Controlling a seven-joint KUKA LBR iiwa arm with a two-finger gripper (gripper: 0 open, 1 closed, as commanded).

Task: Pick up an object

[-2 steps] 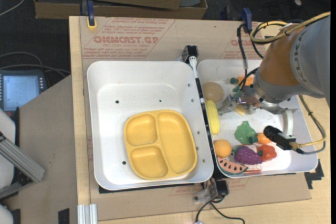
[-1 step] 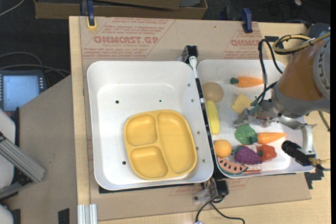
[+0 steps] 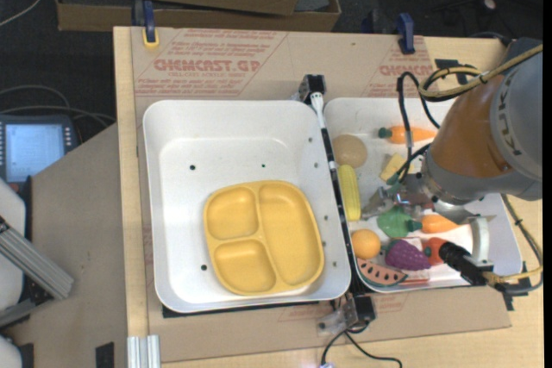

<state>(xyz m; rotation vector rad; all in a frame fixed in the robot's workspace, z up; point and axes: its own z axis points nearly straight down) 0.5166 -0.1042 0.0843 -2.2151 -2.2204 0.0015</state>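
Note:
The right bin (image 3: 366, 107) holds several toy foods: a yellow corn cob (image 3: 348, 190), a beige round piece (image 3: 349, 151), a carrot (image 3: 410, 134) at the back, a pale yellow piece (image 3: 392, 166), a green vegetable (image 3: 397, 225), an orange fruit (image 3: 366, 244), purple grapes (image 3: 407, 255) and a watermelon slice (image 3: 380, 274). My gripper (image 3: 390, 201) hangs low in this bin, just above the green vegetable and right of the corn. The arm's grey and orange body covers the bin's right half. I see nothing clearly held.
The left bin (image 3: 172, 177) holds a yellow divided plate (image 3: 263, 235) toward its front right. A second orange carrot (image 3: 437, 223) lies under the wrist. Clamps hold the brown board at the back edge.

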